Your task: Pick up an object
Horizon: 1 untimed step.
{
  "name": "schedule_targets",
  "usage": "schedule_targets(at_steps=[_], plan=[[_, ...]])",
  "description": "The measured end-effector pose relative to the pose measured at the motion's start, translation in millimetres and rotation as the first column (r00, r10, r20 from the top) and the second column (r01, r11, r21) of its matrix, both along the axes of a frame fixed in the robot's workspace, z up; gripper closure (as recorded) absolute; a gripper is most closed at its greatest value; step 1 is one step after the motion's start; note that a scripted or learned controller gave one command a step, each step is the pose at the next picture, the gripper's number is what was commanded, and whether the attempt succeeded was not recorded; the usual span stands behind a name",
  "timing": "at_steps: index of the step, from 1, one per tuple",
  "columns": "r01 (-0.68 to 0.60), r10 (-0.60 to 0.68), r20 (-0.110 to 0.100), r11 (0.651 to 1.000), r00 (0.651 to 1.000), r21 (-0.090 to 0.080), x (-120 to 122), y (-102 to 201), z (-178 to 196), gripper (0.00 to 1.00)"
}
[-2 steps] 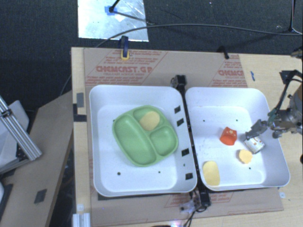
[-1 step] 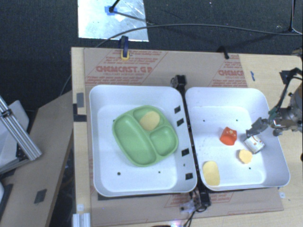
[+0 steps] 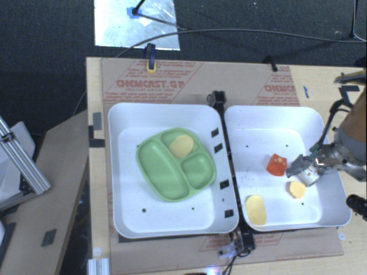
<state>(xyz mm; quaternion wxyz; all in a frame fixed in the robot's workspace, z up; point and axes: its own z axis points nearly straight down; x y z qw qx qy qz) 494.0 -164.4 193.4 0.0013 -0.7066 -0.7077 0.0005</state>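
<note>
The counter (image 3: 189,76) carries 2 white bins. The left bin (image 3: 129,211) holds a green divided plate (image 3: 166,173) with 1 pale yellow piece (image 3: 182,146) in its upper compartment. The right bin (image 3: 269,125) holds a red object (image 3: 276,164), a small yellow chunk (image 3: 297,189) and a yellow oval piece (image 3: 256,209). The hand (image 3: 303,169) sits low in the right bin, between the red object and the chunk, just beside both.

2 white bins (image 3: 269,122) sit on a tan counter (image 3: 241,79) printed with red lettering. The green tray (image 3: 163,173) holds a yellow piece (image 3: 182,146); a red object (image 3: 276,164) lies nearby.
</note>
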Motion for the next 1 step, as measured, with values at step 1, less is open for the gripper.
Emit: schedule_targets(at_steps=[1], plan=[[0.0, 0.0, 0.001, 1.0, 1.0, 0.0, -0.6, -0.5, -41.0, 0.0]])
